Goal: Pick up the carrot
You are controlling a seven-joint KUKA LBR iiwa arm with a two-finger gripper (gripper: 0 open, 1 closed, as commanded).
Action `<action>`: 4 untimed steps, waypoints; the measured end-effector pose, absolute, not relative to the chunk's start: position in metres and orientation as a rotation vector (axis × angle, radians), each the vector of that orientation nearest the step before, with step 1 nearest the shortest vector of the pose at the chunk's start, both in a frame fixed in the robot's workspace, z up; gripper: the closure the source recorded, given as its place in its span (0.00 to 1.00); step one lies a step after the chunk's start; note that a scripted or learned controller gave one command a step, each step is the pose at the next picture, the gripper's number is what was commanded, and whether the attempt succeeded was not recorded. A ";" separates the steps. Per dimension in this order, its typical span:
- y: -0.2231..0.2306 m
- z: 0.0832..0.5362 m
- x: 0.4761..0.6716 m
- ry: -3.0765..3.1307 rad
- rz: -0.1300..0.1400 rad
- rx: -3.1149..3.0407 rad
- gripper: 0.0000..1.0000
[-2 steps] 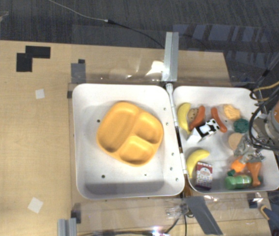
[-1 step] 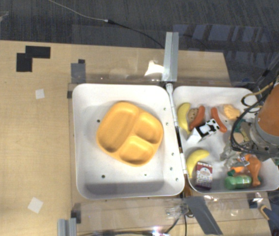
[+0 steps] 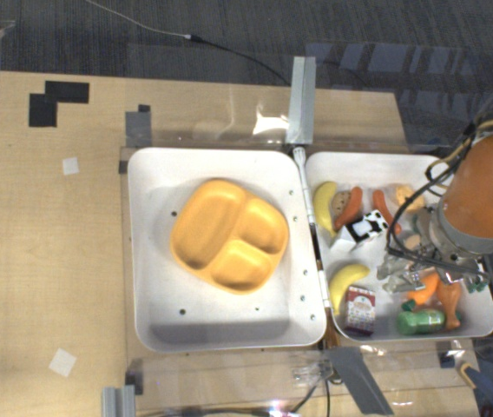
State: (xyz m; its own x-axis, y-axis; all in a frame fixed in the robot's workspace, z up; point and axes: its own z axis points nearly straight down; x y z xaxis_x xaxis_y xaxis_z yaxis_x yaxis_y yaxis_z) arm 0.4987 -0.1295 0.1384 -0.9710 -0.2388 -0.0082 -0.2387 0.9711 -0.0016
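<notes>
The carrot (image 3: 448, 302) is an orange piece lying near the front right corner of the right bin (image 3: 403, 161), with a second orange bit (image 3: 423, 290) beside it. My gripper (image 3: 411, 276) hangs low over that corner, right above and just left of the carrot, below the arm's orange band (image 3: 489, 194). The wrist hides part of the carrot, and I cannot tell whether the gripper touches it.
The right bin also holds a green item (image 3: 420, 321), a red-labelled pack (image 3: 361, 307), two yellow fruit pieces (image 3: 325, 205), reddish sausage-like pieces (image 3: 351, 208) and a black-and-white toy (image 3: 368, 227). A yellow divided plate (image 3: 229, 233) lies in the left bin (image 3: 155, 259).
</notes>
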 end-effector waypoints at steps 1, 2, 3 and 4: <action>-0.159 0.131 0.526 3.019 -0.004 -0.841 1.00; -0.205 0.136 0.520 3.088 -0.004 -0.533 1.00; -0.123 0.141 0.512 3.104 0.002 -0.428 1.00; -0.202 0.111 0.512 3.109 -0.005 -0.379 1.00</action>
